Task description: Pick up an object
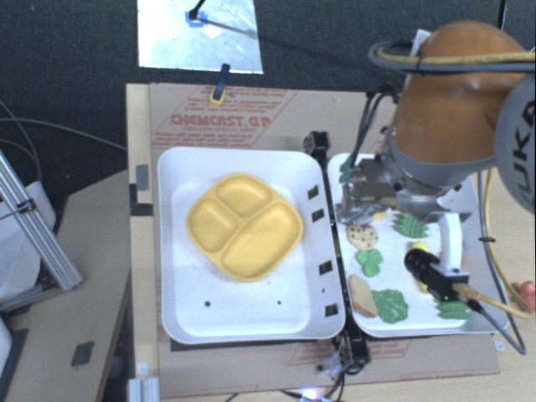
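Note:
My gripper (358,210) hangs low over the far left part of the right bin (339,167), under the big orange and grey wrist. Just in front of it lies a round speckled cookie (363,238); whether they touch is unclear. A small green piece (369,262) lies nearer the front, then a tan bread slice (360,295) and a green leaf shape (391,305). A ridged green piece (410,224) and a bit of yellow (419,247) lie right of the gripper. Nothing is visibly held.
The left bin (180,308) holds a yellow divided plate (244,226). Another green piece (453,311) lies at the right bin's front right. A black divider (333,241) with clips separates the bins. A red object (528,291) sits outside at the right.

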Available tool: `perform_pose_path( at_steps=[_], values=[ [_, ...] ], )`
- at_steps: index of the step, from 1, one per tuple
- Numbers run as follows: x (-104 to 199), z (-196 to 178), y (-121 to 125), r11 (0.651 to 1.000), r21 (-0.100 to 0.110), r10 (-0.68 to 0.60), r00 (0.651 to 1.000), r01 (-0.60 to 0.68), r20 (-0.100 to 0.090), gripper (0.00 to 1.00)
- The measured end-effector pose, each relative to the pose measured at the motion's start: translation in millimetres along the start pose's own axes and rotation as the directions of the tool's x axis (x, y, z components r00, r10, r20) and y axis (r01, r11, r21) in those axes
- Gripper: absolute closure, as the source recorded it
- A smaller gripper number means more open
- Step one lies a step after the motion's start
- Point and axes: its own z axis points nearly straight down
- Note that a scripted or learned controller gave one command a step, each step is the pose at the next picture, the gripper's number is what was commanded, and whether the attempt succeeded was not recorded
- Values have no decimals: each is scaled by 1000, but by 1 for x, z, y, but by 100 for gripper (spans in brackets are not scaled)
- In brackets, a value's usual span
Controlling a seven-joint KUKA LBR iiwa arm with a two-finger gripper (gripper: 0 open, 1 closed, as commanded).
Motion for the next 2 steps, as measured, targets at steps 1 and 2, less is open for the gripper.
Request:
perform_pose_path(
  at_steps=[1, 2],
  values=[
    [35, -4, 15, 1000, -4, -10, 1000, 10, -2, 100],
    [49, -55, -1, 1000, -7, -10, 1000, 10, -3, 100]
  ],
)
